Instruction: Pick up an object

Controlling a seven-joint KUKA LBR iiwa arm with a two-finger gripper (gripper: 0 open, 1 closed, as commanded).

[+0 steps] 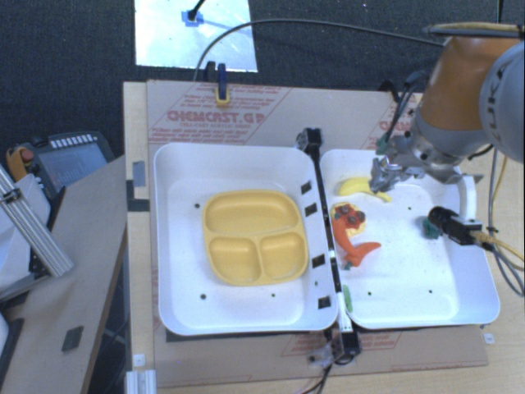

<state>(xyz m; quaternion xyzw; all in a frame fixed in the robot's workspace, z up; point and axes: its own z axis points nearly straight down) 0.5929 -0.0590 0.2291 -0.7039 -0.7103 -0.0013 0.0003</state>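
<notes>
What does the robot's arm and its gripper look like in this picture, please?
The arm is a thick, rounded body with a wide orange band and pale grey casing beside it. Below sits a grey metal wrist block leading to the small metallic gripper. Thin dark cables run along the wrist, and a white bracket carries a black cylindrical part with yellow wires.

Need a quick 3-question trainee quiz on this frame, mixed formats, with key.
1. True or false: the yellow divided tray lies in the right bin.
2. The pincer hovers nearest which item? A) yellow banana-shaped piece B) orange-red toy C) yellow divided tray
3. Fill in: the orange-red toy lies close to the right bin's ____ wall.

Key: 1 false, it is in the left bin; 2 A; 3 left.
</notes>
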